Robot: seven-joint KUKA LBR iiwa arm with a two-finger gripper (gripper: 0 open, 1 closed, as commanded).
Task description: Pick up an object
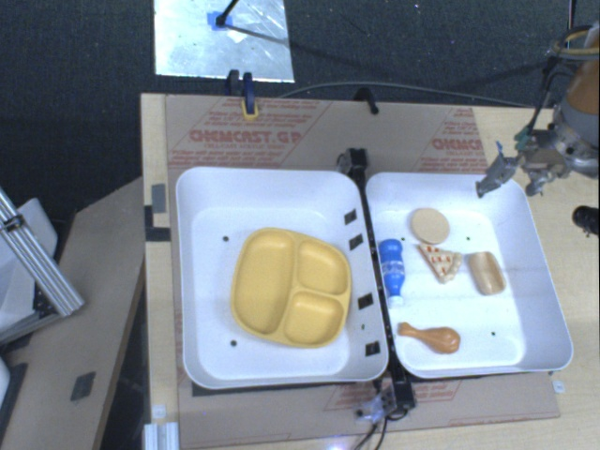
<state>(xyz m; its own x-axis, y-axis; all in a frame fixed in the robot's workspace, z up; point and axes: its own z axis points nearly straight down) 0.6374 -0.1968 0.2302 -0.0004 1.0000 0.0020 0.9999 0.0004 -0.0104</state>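
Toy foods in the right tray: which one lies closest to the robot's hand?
The round tan cookie. It lies at the far end of the right tray, just below the hand; the pizza slice, bread, bottle and drumstick lie farther off.

Two glossy white plastic bins point(281, 190) sit on a matt cardboard-lined surface point(394, 125). The yellow divided plate point(291, 287) looks like smooth plastic, as does the blue bottle point(391, 268); a crinkled foil sheet point(223, 26) gleams behind.
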